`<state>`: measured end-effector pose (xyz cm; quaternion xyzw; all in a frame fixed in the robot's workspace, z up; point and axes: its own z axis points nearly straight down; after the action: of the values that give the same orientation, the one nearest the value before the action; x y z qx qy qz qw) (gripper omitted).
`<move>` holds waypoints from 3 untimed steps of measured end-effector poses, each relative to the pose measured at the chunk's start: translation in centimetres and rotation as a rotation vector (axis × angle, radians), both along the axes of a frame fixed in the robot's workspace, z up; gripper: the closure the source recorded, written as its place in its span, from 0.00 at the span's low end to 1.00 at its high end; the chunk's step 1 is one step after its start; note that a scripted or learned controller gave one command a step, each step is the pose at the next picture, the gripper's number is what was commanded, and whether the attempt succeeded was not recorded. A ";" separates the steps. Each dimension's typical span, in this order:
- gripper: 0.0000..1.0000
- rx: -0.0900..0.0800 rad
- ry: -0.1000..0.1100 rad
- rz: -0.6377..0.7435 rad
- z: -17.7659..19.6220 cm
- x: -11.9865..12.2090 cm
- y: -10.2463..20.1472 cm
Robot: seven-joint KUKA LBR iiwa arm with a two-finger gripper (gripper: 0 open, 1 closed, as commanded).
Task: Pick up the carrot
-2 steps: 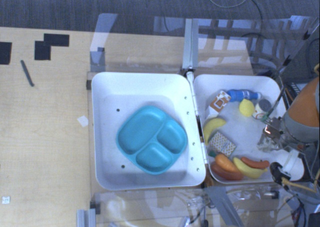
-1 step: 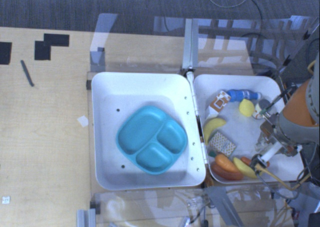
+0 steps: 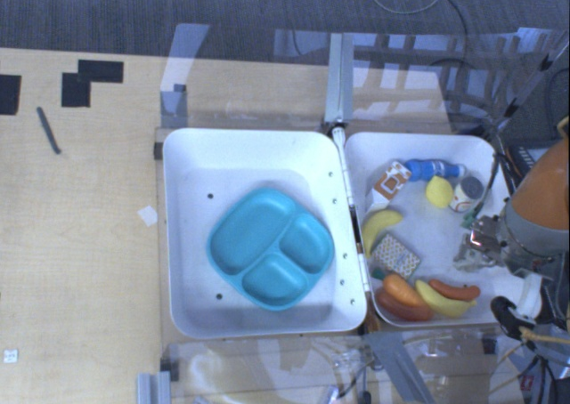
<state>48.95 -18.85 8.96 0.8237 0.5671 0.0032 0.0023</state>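
The carrot, a short orange piece, lies at the front left of the right bin, resting against a dark red sausage-like piece. My gripper hangs low at the bin's right side, near the right wall. It is well to the right of the carrot and slightly farther back, with a yellow banana and a red piece between them. Nothing can be seen held in it.
The right bin also holds a blue bottle, a lemon, a second banana, a patterned block and a small carton. The left bin holds a blue divided plate. Cables hang at the right.
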 end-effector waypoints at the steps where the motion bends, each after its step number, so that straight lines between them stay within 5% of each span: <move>1: 1.00 0.002 -0.004 -0.113 0.0 0.2 -0.3; 2: 1.00 0.000 -0.002 0.058 0.0 0.1 -0.8; 3: 1.00 -0.005 -0.008 -0.234 0.0 0.2 1.7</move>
<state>49.12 -17.18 8.99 0.8843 0.4669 0.0051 0.0069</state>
